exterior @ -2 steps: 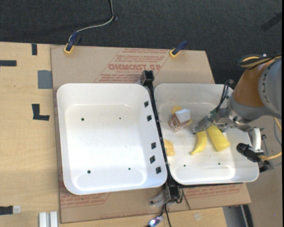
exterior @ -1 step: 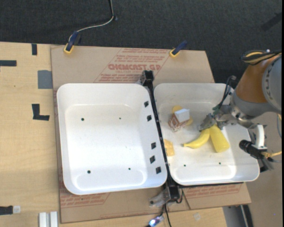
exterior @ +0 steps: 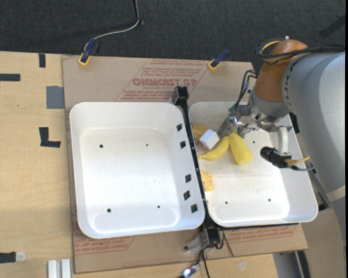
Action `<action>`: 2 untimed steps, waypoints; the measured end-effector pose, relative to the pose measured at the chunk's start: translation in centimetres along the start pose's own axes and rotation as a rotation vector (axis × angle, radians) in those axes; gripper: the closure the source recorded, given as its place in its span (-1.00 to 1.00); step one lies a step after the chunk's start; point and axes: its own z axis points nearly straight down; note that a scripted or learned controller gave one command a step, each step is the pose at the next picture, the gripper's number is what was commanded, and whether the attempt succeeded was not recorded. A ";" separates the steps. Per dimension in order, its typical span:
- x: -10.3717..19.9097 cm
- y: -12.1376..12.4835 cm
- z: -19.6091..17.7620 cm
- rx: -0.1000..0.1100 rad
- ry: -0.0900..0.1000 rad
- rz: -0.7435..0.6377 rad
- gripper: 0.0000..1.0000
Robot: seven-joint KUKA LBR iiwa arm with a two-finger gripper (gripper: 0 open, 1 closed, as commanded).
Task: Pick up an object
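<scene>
A robotics lab: clamped cardboard sheet (exterior: 162, 83) under two white bins (exterior: 87, 155)

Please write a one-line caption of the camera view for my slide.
The gripper reaches into the right bin above a yellow cylinder, a banana and a small white block.

A grey robot arm (exterior: 322, 114) enters from the right side of the camera view, filling much of that edge. An orange band (exterior: 274, 74) wraps the arm just above the wrist. The wrist angles downward and to the left, ending in a small metal two-finger gripper (exterior: 231, 124) held low.
</scene>
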 end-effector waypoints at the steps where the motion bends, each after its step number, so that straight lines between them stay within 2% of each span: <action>1: 9.8 2.2 -10.8 -0.008 0.001 -0.002 1.00; 2: 10.9 -2.4 -10.0 0.006 -0.002 0.009 1.00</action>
